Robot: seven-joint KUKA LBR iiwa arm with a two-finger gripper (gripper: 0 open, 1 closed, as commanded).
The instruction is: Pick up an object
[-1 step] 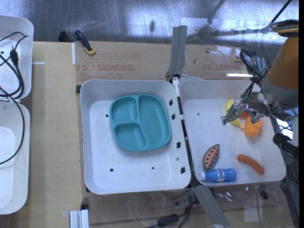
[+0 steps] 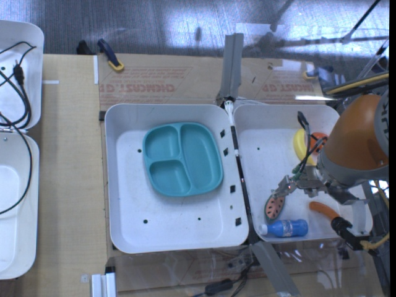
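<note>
Two white bins side by side: left bin (image 2: pixel 124 228) bearing a teal divided plate (image 2: pixel 183 158), right bin (image 2: pixel 260 135) holding the rest. Grey arm with orange band (image 2: pixel 362 138) reaching over the right bin. Gripper (image 2: pixel 289 186) low inside that bin, just above a spotted orange-brown oval toy (image 2: pixel 273 205); jaw state impossible to tell. Blue bottle (image 2: pixel 286 228) just below the toy, near the bin's front wall. Yellow object (image 2: pixel 301 143) above the gripper, orange piece (image 2: pixel 324 209) to its right.
</note>
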